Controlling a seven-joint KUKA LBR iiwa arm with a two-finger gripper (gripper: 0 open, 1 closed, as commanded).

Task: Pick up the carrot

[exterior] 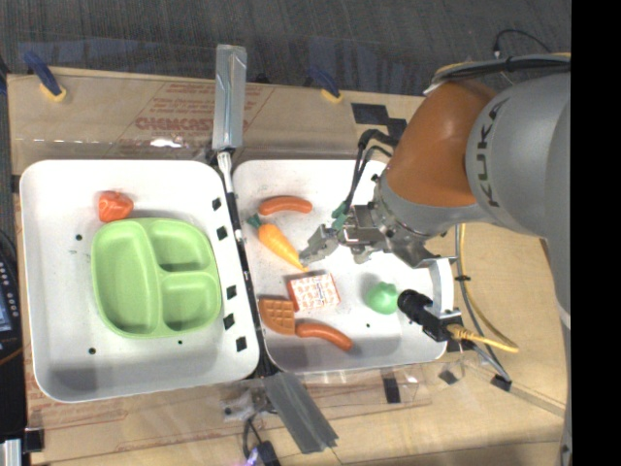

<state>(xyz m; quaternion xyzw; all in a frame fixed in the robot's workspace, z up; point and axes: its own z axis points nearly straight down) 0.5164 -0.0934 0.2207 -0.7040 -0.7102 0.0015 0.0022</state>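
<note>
We are at the approach step: our gripper [318, 247] sits low over the right bin [427, 352], its tips just beside the carrot [277, 242], which lies near that bin's left wall, leafy end toward the divider. We judge the carrot is not yet held; nothing shows between the fingers. They look slightly parted, though at this slant we cannot be sure. The next move, as we read it, calls for shifting a little left so the tips straddle the carrot's body, then closing and lifting.

Around it lie a sausage [285, 205] just above, a patterned box [312, 291] below, a waffle [277, 315], a second sausage [324, 334] and a green ball [382, 298]. The left bin [49, 260] bears a green divided tray [116, 289] and a red piece [114, 204]. The wall and upper sausage crowd the carrot most.
</note>
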